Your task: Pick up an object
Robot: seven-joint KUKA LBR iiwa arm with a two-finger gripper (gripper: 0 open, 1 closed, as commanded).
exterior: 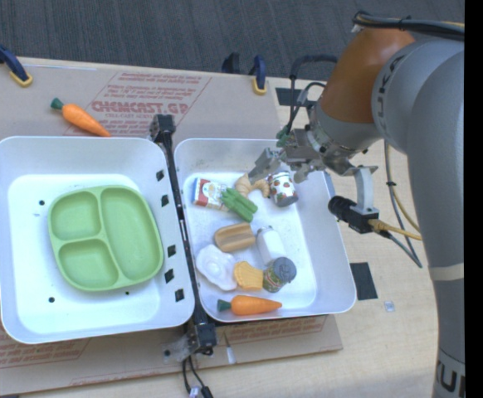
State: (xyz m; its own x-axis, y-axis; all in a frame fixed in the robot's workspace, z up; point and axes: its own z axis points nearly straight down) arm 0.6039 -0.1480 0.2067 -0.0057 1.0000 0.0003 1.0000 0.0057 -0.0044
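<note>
The gripper (276, 172) hangs over the upper part of the right bin (329, 247), reaching in from three o'clock; whether it is apart or together cannot be told, since metal and a small rounded, speckled object (284, 191) crowd the tip, and that object sits right at the gripper's lower edge (held or merely beneath, unclear). The right bin carries the toys: a red-and-white packet (205, 192) at ten o'clock of the pile; a green vegetable piece (240, 204) slanting beside it; a brown hot-dog bun (234, 238) near the middle; a small white bottle (270, 244) just at its three o'clock; a fried egg (215, 269) at seven o'clock, touching an orange-yellow piece (247, 276); a grey round object (280, 271) beside that; a carrot (253, 306) lying along the bin's six o'clock edge. The left bin (9, 247) holds a green divided plate (104, 237); a second carrot (80, 118) lies on the cardboard (217, 98) at twelve o'clock of that bin.
</note>
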